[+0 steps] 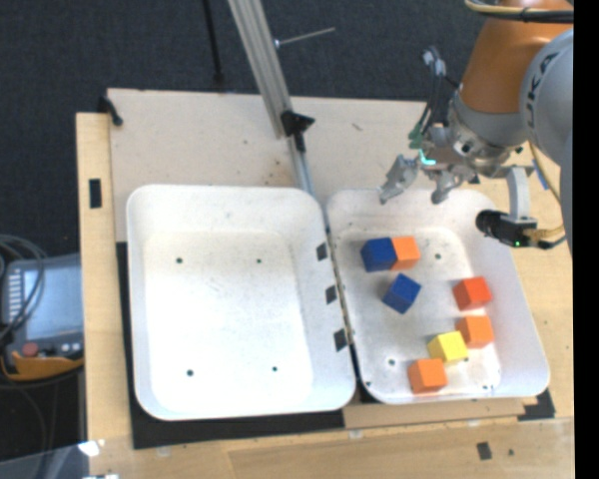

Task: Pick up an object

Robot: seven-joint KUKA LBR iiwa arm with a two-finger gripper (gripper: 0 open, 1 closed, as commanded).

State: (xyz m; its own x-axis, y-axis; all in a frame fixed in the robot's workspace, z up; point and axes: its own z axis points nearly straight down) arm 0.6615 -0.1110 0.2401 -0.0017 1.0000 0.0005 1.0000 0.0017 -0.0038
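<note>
A: Where was the two-finger gripper?

B: Above the right white plastic bin's far edge, fingers spread, holding nothing.

A: Nearest target?

B: Probably the blue cube touching an orange cube; descending on blue's free sides seemed wisest.

arm cut off at right

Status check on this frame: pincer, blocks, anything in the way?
Pincer open, holding nothing, over right bin's far rim. Seven blocks in that bin, nearest the blue block touching an orange block. Path unobstructed.
</note>
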